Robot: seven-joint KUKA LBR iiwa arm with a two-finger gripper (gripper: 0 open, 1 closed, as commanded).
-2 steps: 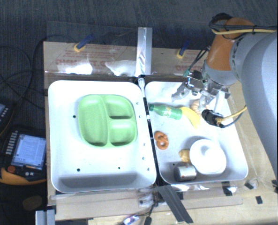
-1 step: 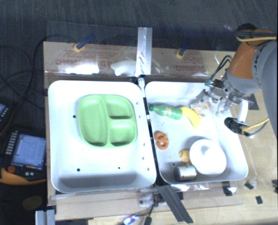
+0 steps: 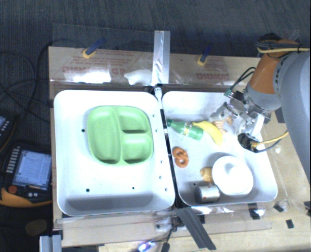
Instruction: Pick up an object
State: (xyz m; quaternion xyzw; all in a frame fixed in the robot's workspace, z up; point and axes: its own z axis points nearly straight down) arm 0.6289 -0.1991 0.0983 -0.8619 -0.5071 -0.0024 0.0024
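Observation:
The right bin (image 3: 265, 190) holds several objects. A yellow banana (image 3: 212, 130) lies near its middle, beside a green bottle (image 3: 186, 128) lying on its side. An orange pretzel-shaped piece (image 3: 180, 157) rests by the left wall. A white upturned bowl (image 3: 232, 175) sits at the front, with a small metal can (image 3: 208, 193) and a tan lump (image 3: 206, 173) next to it. My gripper (image 3: 224, 116) hangs low over the back right of this bin, just above and right of the banana's far end.
The left bin (image 3: 71, 193) holds a green divided plate (image 3: 119, 134). A raised divider (image 3: 165, 146) separates the bins. The grey arm (image 3: 297, 104) with yellow cabling covers the right bin's far right corner. Tablets and cables lie left of the bench.

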